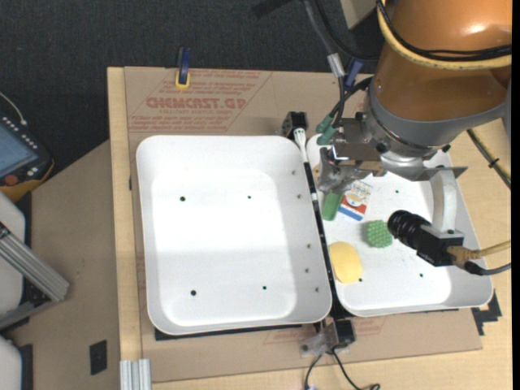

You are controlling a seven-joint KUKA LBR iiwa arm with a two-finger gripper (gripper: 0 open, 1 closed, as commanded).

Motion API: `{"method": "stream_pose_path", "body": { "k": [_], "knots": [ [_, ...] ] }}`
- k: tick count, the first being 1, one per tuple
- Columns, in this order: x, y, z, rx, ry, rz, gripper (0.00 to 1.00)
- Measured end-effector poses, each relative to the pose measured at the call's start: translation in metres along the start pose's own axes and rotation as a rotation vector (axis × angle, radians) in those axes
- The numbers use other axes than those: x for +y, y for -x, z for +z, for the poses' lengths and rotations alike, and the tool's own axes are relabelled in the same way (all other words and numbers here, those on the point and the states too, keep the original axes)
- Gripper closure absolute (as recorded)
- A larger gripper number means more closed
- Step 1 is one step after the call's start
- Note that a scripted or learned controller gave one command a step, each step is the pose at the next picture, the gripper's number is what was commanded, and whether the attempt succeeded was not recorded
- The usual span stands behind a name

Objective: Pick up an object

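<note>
Four loose items lie in the right-hand bin (406,287). The likeliest candidate for the pick is the green stub (330,208), since it is nearest the gripper (332,179).

- Stub position: close against the bin's inner wall, just beside the seam between the two bins. Its upper end runs in under the gripper body.
- Gripper: low over the stub, wrist leaning in from the view's right. This pose fits an approach along the wall, where the seam side leaves little room.
- Claw state: cannot tell. The wrist housing covers the working end from this angle, so released, clenched or closed round the stub are all unreadable. No hold is recorded.

Working outward:
- A red, white and blue packet (356,202) lies just beside the stub, partly under the wrist.
- A green knobbly ball (377,234) sits nearer the camera, apart from the packet.
- A yellow oval piece (347,262) lies near the seam wall, below the stub in view.

Spacing looks loose enough for single picks. The stub is the awkward one — the wall may foul one side of the grasp, and the packet could get nudged.

The left-hand bin (219,234) is probably the drop side. Both bins rest on a cardboard sheet (203,96) — presumably a flat, common base.
</note>
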State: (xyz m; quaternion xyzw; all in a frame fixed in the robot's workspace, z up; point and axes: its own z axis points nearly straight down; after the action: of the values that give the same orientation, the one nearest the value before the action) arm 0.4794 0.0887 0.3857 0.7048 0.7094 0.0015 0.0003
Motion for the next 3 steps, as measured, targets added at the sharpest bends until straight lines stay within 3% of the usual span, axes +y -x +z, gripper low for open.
{"method": "stream_pose_path", "body": {
  "k": [1,2,3],
  "knots": [
    [-0.001,0.082,0.028,-0.004,-0.006,0.016,1.0],
    [0.0,0.012,-0.001,0.001,0.001,-0.001,1.0],
    [0.0,0.002,0.023,-0.002,-0.007,0.005,1.0]
  ]
}}
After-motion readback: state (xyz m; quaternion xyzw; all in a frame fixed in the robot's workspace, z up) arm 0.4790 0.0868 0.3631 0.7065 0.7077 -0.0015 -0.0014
